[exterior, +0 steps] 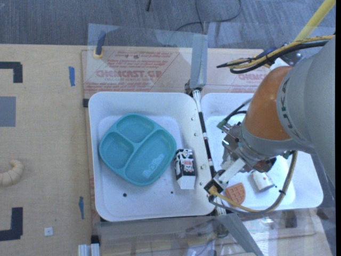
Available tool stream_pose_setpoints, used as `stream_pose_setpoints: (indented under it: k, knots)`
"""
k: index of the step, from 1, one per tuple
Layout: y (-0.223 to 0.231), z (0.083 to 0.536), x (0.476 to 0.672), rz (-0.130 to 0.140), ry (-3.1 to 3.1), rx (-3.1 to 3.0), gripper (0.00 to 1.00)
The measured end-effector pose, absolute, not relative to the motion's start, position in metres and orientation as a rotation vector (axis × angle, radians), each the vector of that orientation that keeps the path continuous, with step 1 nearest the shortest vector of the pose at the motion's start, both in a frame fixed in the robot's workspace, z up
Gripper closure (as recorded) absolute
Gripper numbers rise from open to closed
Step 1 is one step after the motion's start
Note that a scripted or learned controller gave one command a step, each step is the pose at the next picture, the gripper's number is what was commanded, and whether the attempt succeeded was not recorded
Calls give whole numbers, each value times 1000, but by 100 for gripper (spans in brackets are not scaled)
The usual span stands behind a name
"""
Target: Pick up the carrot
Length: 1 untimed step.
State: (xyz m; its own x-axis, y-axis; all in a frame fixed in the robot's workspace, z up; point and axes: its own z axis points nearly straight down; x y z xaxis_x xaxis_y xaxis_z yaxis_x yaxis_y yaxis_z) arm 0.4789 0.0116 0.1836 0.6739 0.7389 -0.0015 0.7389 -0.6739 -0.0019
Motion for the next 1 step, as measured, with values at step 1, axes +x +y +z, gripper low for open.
stream_pose_setpoints:
  k: [1]
  knots:
    - [-79,184,491,1,-2116,-2320,100]
